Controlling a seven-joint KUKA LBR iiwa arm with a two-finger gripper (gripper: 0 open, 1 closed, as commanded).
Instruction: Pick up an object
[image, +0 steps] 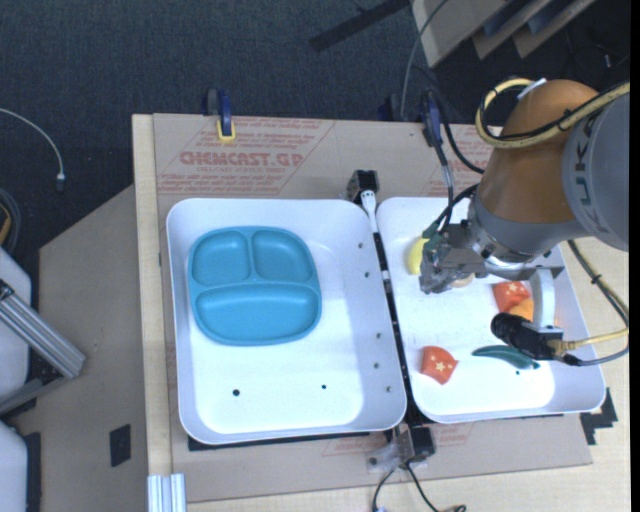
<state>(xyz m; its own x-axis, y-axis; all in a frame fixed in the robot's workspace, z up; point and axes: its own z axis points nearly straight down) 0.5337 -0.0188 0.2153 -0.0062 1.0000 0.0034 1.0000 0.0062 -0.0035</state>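
My gripper (437, 276) hangs low over the upper left part of the right bin (480, 400). A small yellow object (413, 257) lies just to its left, partly hidden by the gripper body; I cannot tell whether they touch. A red and orange object (512, 295) lies to the gripper's right, half under the arm. A red piece (437, 364) sits near the bin's front. A thin dark green object (503, 353) lies at the front right.
The left bin (290, 400) holds a blue divided plate (255, 284) in its back left part. A black divider rail (385, 300) runs between the two bins. The arm's bulk covers the right bin's back right.
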